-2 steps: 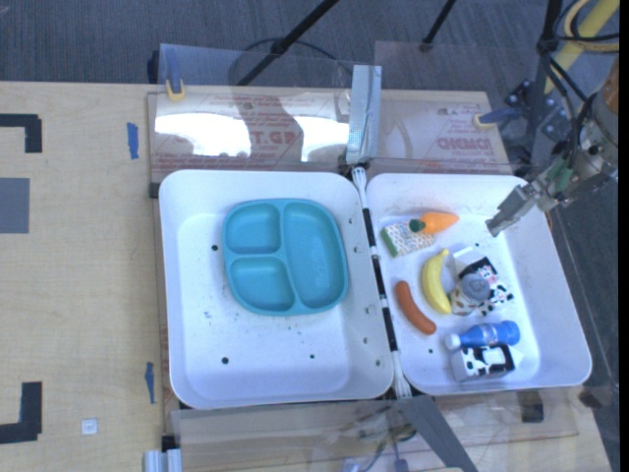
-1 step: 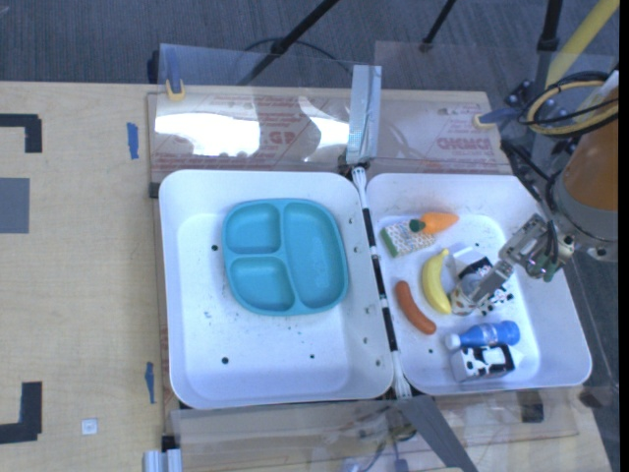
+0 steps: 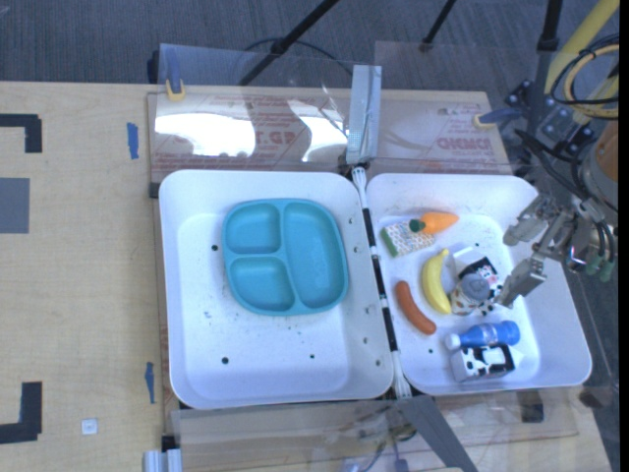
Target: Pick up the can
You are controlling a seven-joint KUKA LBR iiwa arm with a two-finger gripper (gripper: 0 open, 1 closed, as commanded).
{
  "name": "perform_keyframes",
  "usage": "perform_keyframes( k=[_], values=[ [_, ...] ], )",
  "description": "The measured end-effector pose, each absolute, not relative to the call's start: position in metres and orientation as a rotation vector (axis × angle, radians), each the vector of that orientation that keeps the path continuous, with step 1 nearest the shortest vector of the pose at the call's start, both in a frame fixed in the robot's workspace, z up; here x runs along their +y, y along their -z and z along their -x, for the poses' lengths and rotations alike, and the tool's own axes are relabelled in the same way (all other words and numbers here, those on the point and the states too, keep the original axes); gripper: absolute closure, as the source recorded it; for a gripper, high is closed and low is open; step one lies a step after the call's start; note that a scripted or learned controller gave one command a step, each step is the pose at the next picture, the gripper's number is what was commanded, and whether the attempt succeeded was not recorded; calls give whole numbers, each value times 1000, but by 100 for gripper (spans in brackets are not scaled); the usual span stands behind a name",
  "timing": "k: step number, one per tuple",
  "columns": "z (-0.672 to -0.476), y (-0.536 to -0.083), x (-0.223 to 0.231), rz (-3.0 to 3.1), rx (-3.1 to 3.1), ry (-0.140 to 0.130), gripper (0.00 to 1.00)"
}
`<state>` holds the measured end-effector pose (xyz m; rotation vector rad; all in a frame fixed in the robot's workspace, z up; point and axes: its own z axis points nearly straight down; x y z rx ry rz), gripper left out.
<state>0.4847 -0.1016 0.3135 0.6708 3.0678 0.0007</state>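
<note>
can (image 3: 476,283) sits in the right bin (image 3: 560,323), mid-frame right, silver top facing up, black-and-white label on its side. banana (image 3: 435,281) is just beside it on the left, a red sausage (image 3: 414,307) lower left of that. below the can: blue-capped bottle (image 3: 487,335) on its side, then a black-and-white carton (image 3: 482,361) near the bin's lower edge. upper part of the bin has a carrot (image 3: 434,222) and a small patterned packet (image 3: 405,236).

claw (image 3: 521,257) comes in from the right edge, fingers spread wide, nothing between them; the lower finger (image 3: 519,283) ends just right of the can, can't tell if it touches.

left bin (image 3: 187,264) holds a teal divided plate (image 3: 285,256). both bins rest on the wooden bench (image 3: 69,264).
</note>
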Motion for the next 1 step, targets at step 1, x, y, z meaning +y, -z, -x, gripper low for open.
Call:
perform_keyframes(
  k=[1],
  values=[
    [-507, -424, -88, 78, 3137, -1, 0]
  ],
)
